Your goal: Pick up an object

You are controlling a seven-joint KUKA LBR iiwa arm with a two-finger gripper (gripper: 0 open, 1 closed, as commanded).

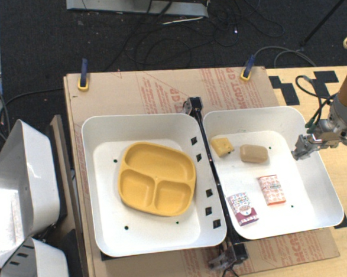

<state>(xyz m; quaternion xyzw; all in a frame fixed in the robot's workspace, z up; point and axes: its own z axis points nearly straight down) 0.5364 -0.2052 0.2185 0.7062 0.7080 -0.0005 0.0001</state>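
Presently, two shallow white bins sit side by side on the tabletop (134, 90), which is covered with brown cardboard. The left bin (98, 170) holds a yellow divided plate (157, 179) with three compartments, lying flat near the bin's centre.

The right bin (320, 201) holds four items. A small yellow block (222, 146) lies at about ten o'clock of that bin's floor, close to the divider between the bins. A tan oval lump (254, 153) lies just beside it toward three o'clock, apart from it. A red and white packet (272, 189) lies flat near the centre, toward five o'clock of the lump. A purple and white packet (243, 208) lies at about seven o'clock of the floor, near the divider, apart from the red one.

The gripper (303, 148) is seen at three o'clock of the right bin, over its right rim, well apart from every item. Nothing is visible between its fingers; whether they are open or closed cannot be told.
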